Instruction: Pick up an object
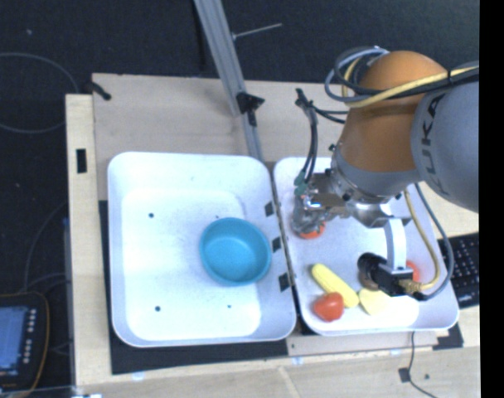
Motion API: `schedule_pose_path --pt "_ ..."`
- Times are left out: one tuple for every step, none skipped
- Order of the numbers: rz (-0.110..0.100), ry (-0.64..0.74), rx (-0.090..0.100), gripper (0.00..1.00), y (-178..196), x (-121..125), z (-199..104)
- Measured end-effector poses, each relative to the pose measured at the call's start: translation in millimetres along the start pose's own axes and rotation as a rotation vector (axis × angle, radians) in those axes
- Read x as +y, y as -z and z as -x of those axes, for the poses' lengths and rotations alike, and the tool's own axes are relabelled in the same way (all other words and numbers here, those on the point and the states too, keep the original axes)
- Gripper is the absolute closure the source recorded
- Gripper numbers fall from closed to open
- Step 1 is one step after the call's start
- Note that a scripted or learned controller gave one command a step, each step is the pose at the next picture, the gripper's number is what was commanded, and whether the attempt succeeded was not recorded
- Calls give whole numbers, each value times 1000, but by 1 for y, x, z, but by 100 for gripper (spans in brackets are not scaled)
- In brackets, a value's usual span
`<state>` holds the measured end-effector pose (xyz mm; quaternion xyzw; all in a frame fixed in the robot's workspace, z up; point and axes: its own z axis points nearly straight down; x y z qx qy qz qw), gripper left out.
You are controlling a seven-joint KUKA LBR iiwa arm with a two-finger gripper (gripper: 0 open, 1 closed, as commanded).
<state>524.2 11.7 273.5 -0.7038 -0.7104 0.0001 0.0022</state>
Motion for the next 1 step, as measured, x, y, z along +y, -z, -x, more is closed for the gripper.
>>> schedule_pose_path --pt "-2 0 -1 100 -4 -13 -46"
